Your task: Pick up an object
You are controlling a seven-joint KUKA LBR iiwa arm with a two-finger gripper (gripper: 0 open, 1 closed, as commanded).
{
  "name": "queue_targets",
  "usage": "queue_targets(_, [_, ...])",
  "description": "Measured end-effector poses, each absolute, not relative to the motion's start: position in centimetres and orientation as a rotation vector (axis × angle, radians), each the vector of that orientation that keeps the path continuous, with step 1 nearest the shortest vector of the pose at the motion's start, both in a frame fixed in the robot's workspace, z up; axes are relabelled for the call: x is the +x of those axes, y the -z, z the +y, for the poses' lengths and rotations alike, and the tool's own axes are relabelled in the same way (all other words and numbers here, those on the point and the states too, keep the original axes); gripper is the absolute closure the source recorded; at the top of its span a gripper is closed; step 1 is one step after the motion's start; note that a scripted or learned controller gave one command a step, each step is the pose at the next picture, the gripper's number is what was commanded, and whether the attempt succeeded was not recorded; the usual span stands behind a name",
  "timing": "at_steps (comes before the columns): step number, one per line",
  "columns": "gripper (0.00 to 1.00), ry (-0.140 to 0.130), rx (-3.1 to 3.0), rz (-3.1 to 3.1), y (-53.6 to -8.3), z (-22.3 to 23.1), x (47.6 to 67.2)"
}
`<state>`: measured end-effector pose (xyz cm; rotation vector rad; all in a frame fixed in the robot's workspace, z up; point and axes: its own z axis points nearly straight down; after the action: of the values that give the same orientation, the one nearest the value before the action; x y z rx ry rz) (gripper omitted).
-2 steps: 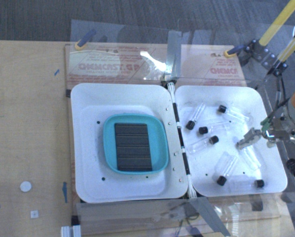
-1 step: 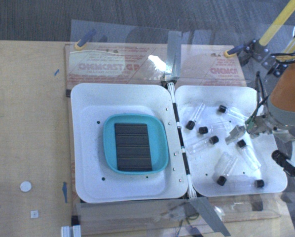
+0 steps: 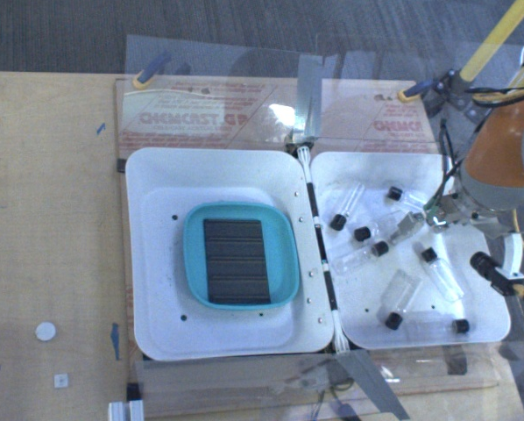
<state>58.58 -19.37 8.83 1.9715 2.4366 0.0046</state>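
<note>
Several clear vials with black caps lie scattered in the right bin [image 3: 490,323]. One vial [image 3: 348,205] lies near the bin's left side, another vial [image 3: 400,296] lies at the lower middle, and a third vial [image 3: 438,272] lies to the right of centre. My gripper [image 3: 411,225] reaches in from the right and hangs low over the bin's middle, among the vials. Its tip points down and left, close to a black cap [image 3: 380,248]. The arm's orange band [image 3: 499,152] shows at the right edge.
The left bin [image 3: 157,191] holds a teal tray [image 3: 194,261] with a dark ridged block [image 3: 236,260] inside. A divider strip [image 3: 315,226] runs between the bins. Clear plastic sheets [image 3: 209,117] lie behind them. A yellow pole [image 3: 503,29] slants at the top right.
</note>
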Motion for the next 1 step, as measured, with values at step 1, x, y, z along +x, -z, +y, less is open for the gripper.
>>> queue_targets(1, [0.0, -0.003, 1.913, 2.486, -10.57, -17.4, 59.61])
